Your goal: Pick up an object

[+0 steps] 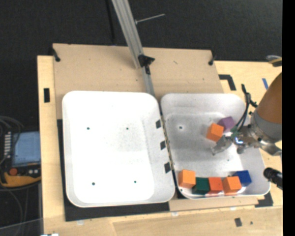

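In the right bin [187,109], my gripper [229,141] reaches in from the right and hangs over the bin's middle right. An orange cube [216,132] lies just to its upper left, touching or nearly touching the gripper's tip. A purple block [228,122] sits right behind the orange cube, partly hidden by the gripper's cables. Whether anything is held cannot be made out. Along the bin's front wall stands a row of blocks: orange [188,177], green [202,185], orange [215,183], orange [231,183] and blue [243,176].
The left bin [113,146] lies beside the right one, with clips on the shared rim. A slanted metal rail [130,31] runs from the top down to the bins' back edge. The arm's orange band [271,102] is at the right.
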Controlling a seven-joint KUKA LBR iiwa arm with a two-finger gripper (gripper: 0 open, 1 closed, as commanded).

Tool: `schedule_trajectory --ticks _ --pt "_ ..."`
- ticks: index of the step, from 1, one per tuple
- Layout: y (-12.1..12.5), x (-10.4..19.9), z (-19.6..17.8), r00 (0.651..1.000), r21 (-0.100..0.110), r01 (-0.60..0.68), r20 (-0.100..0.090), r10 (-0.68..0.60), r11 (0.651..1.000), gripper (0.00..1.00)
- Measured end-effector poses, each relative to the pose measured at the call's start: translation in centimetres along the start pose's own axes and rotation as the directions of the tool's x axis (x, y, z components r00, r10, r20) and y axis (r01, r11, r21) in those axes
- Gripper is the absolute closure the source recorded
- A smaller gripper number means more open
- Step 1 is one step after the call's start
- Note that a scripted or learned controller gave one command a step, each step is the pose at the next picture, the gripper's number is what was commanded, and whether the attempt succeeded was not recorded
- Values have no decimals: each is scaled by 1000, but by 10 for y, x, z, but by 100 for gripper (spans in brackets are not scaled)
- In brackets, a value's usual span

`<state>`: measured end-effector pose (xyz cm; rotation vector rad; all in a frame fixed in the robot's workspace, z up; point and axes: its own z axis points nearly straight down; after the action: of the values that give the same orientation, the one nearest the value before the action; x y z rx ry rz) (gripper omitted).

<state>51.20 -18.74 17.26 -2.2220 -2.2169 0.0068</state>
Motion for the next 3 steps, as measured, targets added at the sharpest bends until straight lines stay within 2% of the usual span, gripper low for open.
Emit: schedule_trajectory --ticks 1,2,3 --pt "-3 -10 59 1000 0 0 0 0 1000 0" --pt "1 -9 44 1000 -12 -8 -1 8 1000 100" --pt "4 -7 -20 1000 -14 7 2 -7 1000 100"
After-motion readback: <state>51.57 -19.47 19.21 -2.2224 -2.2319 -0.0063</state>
